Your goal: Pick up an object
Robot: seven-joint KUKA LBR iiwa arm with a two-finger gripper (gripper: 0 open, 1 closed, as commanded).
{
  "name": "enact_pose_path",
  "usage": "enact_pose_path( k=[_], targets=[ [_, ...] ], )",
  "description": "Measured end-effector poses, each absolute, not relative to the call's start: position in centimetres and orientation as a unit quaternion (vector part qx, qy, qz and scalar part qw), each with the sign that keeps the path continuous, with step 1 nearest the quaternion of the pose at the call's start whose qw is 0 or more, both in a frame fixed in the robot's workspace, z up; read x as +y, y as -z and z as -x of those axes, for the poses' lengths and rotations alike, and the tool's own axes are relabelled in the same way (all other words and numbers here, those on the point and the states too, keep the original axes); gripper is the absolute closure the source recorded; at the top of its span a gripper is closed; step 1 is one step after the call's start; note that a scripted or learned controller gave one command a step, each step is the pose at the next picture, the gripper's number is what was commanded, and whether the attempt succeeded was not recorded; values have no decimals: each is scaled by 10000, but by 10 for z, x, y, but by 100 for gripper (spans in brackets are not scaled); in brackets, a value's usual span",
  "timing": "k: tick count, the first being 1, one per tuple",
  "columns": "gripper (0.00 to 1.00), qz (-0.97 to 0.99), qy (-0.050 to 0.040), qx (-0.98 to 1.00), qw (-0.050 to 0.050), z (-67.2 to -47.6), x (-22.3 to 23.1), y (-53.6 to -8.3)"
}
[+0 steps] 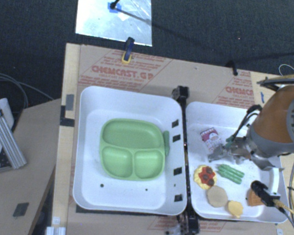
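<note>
Two white bins sit side by side on the surface (pixel 141 71), which is covered by a brown printed board. The left bin (pixel 92 113) holds a green divided tray (pixel 131 149), lying flat with three compartments, one long at the top and two smaller below.

The right bin (pixel 210 113) holds several small things, any of which may serve as the object to pick up. A small packet (pixel 209 134) with red and white markings lies in the upper middle of the bin. A green bean-like bundle (pixel 229 173) lies below and right of it, tilted slightly. Just left of the beans sits a yellow piece with red spots (pixel 205 175). Below that lies a tan disc (pixel 216 196), touching or nearly touching a yellow lump (pixel 235 207) at its right. An orange piece (pixel 255 198) rests near the bin's right wall, partly hidden by a black part of the arm.

The arm (pixel 281 121), grey with an orange band, reaches in from the right above the right bin. The pincer (pixel 223 150) sits low between the packet and the beans, just beside both. Whether its jaws are spread or closed cannot be told, and nothing is seen gripped between them.

A black clamp (pixel 181 93) stands where the two bins meet at the top.
</note>
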State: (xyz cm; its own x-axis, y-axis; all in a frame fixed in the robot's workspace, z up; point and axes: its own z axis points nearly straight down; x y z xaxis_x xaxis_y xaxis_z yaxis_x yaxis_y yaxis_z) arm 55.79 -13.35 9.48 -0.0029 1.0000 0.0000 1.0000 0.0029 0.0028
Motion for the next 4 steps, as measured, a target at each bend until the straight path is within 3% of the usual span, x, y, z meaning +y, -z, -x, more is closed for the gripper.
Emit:
enact_pose_path(
  k=[1,2,3,4],
  targets=[
    [0,-7038,-21,7104,21,-611,-93,-85],
    [0,-7074,-5,7068,14,-610,-130,-85],
    [0,-7042,-29,7100,29,-672,-107,-86],
    [0,-7052,-7,7090,14,-669,-109,-85]
  ],
)
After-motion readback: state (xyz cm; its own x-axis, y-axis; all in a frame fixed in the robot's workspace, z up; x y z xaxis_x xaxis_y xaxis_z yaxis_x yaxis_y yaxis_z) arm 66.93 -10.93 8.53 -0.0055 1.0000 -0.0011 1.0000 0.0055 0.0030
